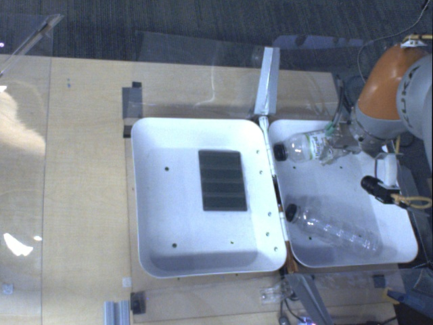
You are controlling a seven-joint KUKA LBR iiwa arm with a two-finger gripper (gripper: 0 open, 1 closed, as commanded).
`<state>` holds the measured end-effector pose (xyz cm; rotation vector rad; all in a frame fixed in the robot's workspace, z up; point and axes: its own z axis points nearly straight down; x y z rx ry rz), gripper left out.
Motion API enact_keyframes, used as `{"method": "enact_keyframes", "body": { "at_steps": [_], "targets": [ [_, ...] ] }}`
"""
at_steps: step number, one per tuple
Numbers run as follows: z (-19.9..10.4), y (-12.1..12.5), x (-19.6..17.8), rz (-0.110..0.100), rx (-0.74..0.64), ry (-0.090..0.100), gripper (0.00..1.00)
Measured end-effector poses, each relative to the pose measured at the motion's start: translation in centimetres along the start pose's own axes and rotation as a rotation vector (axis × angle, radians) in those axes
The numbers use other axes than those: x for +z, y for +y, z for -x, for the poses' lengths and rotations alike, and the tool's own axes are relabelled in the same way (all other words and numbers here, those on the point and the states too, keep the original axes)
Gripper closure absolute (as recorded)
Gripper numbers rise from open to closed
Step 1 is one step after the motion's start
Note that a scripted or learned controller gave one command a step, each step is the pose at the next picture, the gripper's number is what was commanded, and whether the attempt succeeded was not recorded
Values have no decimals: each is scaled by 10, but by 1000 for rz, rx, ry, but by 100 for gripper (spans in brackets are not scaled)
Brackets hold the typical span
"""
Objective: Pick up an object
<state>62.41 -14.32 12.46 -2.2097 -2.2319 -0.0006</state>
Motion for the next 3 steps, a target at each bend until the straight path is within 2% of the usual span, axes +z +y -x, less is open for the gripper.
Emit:
{"method": "enact_keyframes", "body": {
  "at_steps": [1,2,3],
  "targets": [
    [3,-1,0,-1,3,-4,0],
    [36,23,29,-80,-97,15,0],
    [16,22,36,-76,-263,18,0]
  ]
}}
